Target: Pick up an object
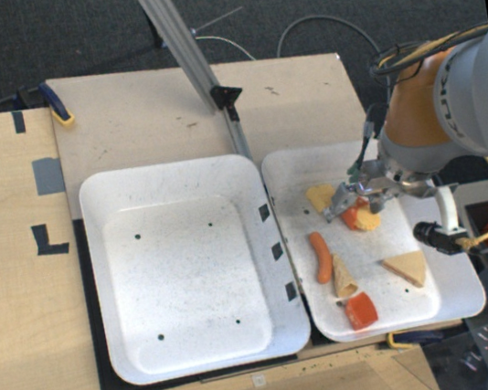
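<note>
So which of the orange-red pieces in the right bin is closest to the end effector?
The round orange-and-yellow piece, directly at the end effector. The long sausage lies further left, and the red chunk sits near the bin's front edge.

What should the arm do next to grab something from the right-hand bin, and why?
Probably lower a little and close. The gripper sits right at the orange and yellow piece in the right bin, closer to it than to the sausage or cheese wedge. Nothing looks lifted yet.

Right white plastic bin (pixel 455 293) holds the long orange sausage (pixel 321 256), tan cone (pixel 342 278) just right of it, red block (pixel 361 311) below both
</note>
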